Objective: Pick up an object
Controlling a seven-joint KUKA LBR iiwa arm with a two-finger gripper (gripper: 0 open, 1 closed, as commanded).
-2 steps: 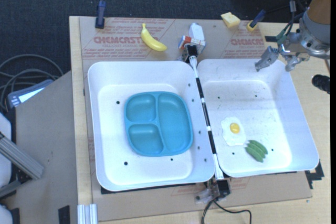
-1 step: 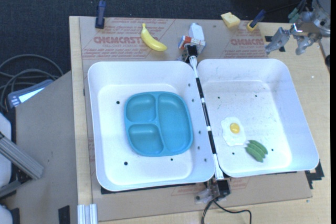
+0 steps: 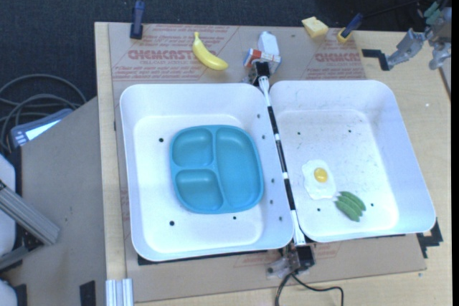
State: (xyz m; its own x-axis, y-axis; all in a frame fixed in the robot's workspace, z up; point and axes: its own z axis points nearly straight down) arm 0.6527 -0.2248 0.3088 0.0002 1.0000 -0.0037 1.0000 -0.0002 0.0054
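Targets: fried egg [image 3: 318,178] and green pods [image 3: 351,205] sit near front edge of right bin [image 3: 401,127]. Pincer [image 3: 422,46] at counter's far right corner, state can't tell. Suggest descending vertically, centred on pods.

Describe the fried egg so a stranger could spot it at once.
Look in the right-hand white bin, toward its near edge. The fried egg lies flat there, just left of the green pea pods. It is the white piece with a round yellow yolk.
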